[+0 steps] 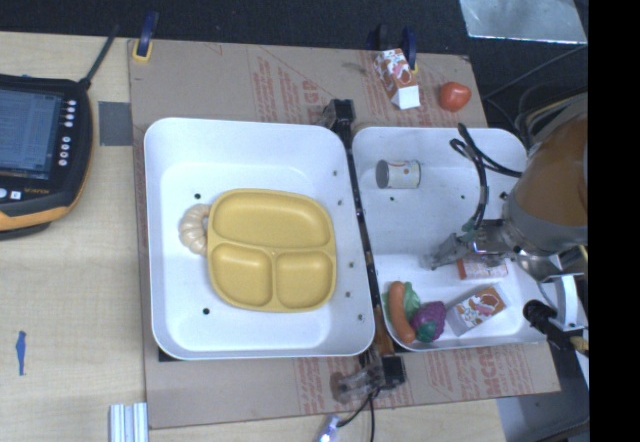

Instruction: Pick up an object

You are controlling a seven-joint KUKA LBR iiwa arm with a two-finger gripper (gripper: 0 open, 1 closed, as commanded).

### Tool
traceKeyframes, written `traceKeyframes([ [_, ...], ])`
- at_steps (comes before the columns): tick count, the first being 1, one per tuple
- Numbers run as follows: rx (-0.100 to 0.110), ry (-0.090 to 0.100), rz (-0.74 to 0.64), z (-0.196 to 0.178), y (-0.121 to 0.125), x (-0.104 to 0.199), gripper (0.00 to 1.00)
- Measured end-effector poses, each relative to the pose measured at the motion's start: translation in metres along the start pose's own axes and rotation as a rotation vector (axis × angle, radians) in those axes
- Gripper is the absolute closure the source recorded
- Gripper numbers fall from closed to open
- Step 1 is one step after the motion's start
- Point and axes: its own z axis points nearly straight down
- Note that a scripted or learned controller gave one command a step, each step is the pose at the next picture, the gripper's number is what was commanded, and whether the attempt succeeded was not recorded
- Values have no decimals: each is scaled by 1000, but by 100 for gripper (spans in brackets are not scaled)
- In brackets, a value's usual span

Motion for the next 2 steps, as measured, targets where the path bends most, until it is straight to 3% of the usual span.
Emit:
traceKeyframes([
  [1,-1,-3,0,-11,1,-2,100],
  [2,0,-3,0,-11,0,-2,0],
])
